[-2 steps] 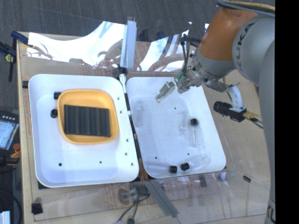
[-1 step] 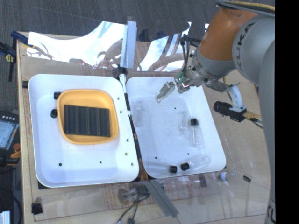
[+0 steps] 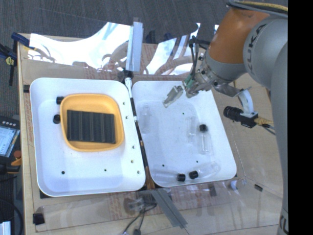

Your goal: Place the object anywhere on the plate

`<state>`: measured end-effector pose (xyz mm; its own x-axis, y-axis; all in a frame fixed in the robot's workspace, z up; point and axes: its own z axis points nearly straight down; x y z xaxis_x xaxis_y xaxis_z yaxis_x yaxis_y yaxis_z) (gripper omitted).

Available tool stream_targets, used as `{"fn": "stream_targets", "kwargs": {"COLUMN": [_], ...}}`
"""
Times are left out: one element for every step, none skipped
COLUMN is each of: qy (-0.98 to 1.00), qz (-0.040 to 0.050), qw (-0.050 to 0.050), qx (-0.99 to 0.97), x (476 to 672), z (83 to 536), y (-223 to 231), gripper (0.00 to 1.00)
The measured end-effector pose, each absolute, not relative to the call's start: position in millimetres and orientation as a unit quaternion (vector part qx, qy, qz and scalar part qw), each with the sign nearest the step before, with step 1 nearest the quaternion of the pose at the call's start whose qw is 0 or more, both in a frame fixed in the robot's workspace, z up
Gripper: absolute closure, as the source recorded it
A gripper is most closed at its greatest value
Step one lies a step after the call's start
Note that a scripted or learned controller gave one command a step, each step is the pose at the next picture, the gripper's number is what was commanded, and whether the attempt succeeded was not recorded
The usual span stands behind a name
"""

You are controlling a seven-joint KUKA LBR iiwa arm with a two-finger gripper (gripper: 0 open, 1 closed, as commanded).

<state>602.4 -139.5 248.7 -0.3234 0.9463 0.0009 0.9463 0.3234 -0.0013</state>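
Observation:
A yellow plate (image 3: 92, 123) with a dark ridged centre lies in the left bin (image 3: 78, 175), towards its back. My gripper (image 3: 180, 92) hovers over the back of the right bin (image 3: 168, 155), well to the right of the plate. At its tip a small pale grey piece (image 3: 171, 97) slants down to the left; whether this is a held object or part of the gripper is unclear. A clear tube-like object (image 3: 203, 142) lies in the right bin, with a small black piece (image 3: 202, 128) just behind it.
Two small black pieces (image 3: 187, 176) sit near the right bin's front wall. Two dark knobs (image 3: 58, 109) lie by the plate's left rim. A divider ridge (image 3: 137, 131) runs between the bins. Crumpled foil (image 3: 98, 48) lies behind them.

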Motion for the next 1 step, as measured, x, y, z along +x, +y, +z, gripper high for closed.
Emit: {"fn": "stream_targets", "kwargs": {"qy": [-0.813], "qz": [0.0003], "qw": [0.001], "qx": [-0.582], "x": [602.4], "z": [248.7], "y": [-139.5], "gripper": [0.0]}}
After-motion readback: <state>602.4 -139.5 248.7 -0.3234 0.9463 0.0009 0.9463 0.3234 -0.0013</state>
